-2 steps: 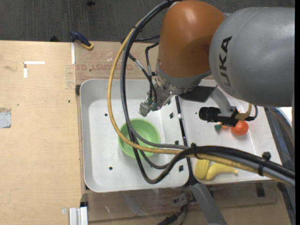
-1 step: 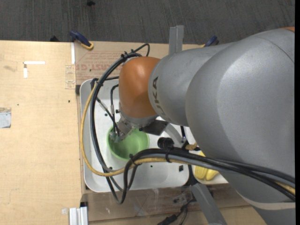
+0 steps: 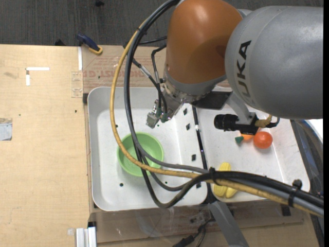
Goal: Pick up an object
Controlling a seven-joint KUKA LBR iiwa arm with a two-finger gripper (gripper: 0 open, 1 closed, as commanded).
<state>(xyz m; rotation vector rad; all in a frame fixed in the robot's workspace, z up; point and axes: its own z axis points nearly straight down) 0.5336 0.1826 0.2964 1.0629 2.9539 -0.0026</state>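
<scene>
While my gripper (image 3: 157, 115) hangs over the left white bin (image 3: 100, 153), seemingly empty though I cannot tell its state, the round green plastic bowl (image 3: 140, 153) lies near that bin's front edge, ready for picking.

The arm (image 3: 241, 50) and its cables (image 3: 169, 170) cover the divider and much of both bins. In the left bin (image 3: 100, 153) a green bowl (image 3: 146, 151) sits under the cables, with bare floor along the left wall and front. In the right bin (image 3: 285, 166), an orange ball (image 3: 263, 140) and a yellow object (image 3: 224, 189) leave bare floor between them.
</scene>
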